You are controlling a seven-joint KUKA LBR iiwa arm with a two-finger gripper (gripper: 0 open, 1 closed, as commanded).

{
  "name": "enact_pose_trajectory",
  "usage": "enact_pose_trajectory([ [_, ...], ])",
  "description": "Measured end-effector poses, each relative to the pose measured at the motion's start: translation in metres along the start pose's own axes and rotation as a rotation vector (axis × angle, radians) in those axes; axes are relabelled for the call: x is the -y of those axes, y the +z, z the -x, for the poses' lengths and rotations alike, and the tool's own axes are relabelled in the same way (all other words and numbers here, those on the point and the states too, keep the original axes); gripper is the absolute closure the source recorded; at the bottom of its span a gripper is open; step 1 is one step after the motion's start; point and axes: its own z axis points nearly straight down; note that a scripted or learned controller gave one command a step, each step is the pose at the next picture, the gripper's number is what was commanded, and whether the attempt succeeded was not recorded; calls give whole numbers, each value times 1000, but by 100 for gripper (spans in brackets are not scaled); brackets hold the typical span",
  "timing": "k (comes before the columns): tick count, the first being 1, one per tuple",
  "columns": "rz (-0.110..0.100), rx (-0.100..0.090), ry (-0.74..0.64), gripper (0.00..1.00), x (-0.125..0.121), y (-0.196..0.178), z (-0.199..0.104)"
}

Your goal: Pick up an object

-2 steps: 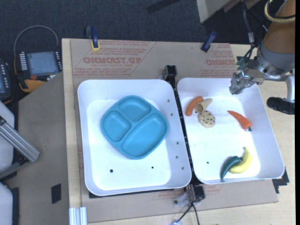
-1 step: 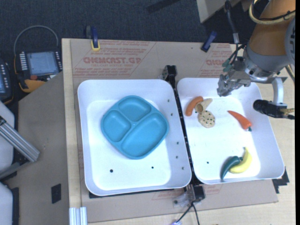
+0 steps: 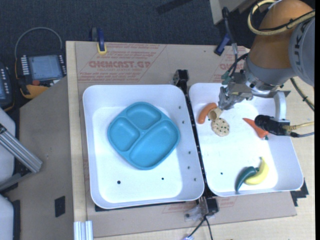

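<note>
My claw [image 3: 226, 102] hangs low in the right bin [image 3: 280, 181], just above the cookie [image 3: 220, 127] and beside the orange sausage [image 3: 205, 112]; how wide it stands I cannot tell. Nothing is lifted yet, so the pick is not done.

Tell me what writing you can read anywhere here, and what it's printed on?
"CHEMCAST" in faded red, followed by letters like "GP", on the brown board behind the left bin.
More red print on the board behind the right bin: too faint to read.
Screen of the handheld device: too small to read.
</note>
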Motion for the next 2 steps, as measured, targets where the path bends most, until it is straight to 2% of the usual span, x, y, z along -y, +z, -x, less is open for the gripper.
enact_pose_trajectory([
  [2, 3, 0, -1, 100, 15, -1, -108],
])
